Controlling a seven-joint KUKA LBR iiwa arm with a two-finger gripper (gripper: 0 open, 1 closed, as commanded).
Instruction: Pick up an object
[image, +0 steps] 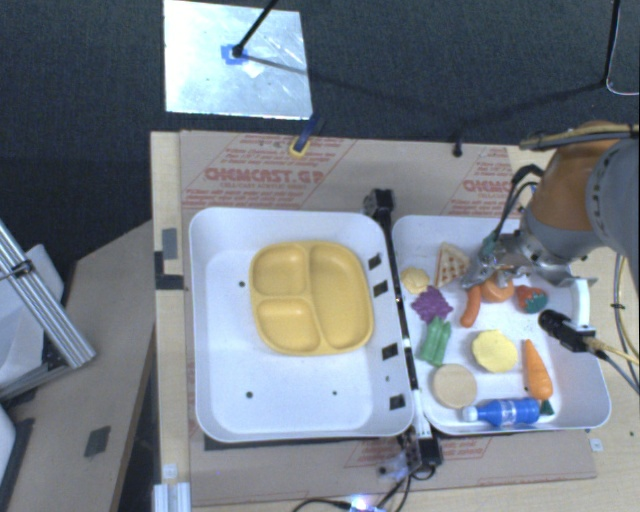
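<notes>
Nearest in the right bin (598, 400): a blue bottle (508, 411) lay on its side along the front wall, white cap pointing left. Just behind it, a flat tan disc (455, 385) sat close to the bottle's cap end, and a carrot (537, 369) lay lengthwise toward the bin's right side, its tip almost at the bottle. A round yellow piece (494, 351) rested between disc and carrot, slightly farther back. A green piece (435, 341) lay near the bin's left wall, with a purple cluster (432, 303) touching its far end.

Farther back: a small pale yellow item (415, 280) by the left wall, a waffle-patterned tan wedge (451, 266) beside it, and an orange item (481, 298) lying slantwise under the tool. A red-and-teal object (530, 298) sat just right of that.

The tool (489, 268) was low in the far half of the right bin, over the orange item and next to the wedge. Could not tell how wide it stood or whether anything was caught in it; glare and the wrist hid the tips. A black part (566, 330) jutted near the bin's right wall.

Left bin (215, 390): one yellow divided plate (308, 298) with three compartments, all bare, lying about centre.

Both bins sat on brown board (260, 172) on the desk.
</notes>
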